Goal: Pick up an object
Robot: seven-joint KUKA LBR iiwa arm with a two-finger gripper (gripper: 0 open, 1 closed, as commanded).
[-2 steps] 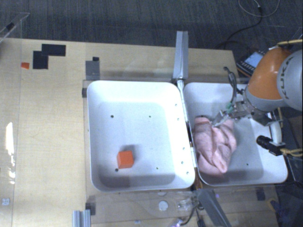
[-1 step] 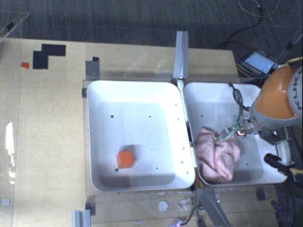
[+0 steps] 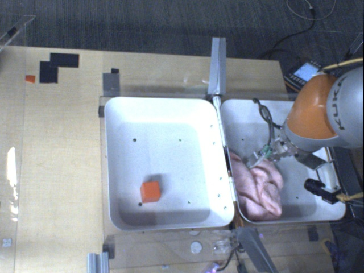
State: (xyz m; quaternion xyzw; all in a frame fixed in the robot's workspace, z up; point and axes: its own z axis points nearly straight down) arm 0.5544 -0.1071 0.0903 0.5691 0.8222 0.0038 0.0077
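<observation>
A crumpled pink cloth (image 3: 259,187) lies in the right bin (image 3: 244,124), against its left wall and front edge. My gripper (image 3: 266,154) hangs just over the cloth's upper right part, low in the bin, under the orange wrist band. A small orange block (image 3: 151,191) sits in the left bin (image 3: 159,118), near its front left corner.
A metal divider post (image 3: 218,67) stands between the two bins at the back. A black cable (image 3: 263,111) loops down along the arm into the right bin. Black and orange markers (image 3: 54,67) lie on the wooden bench at far left.
</observation>
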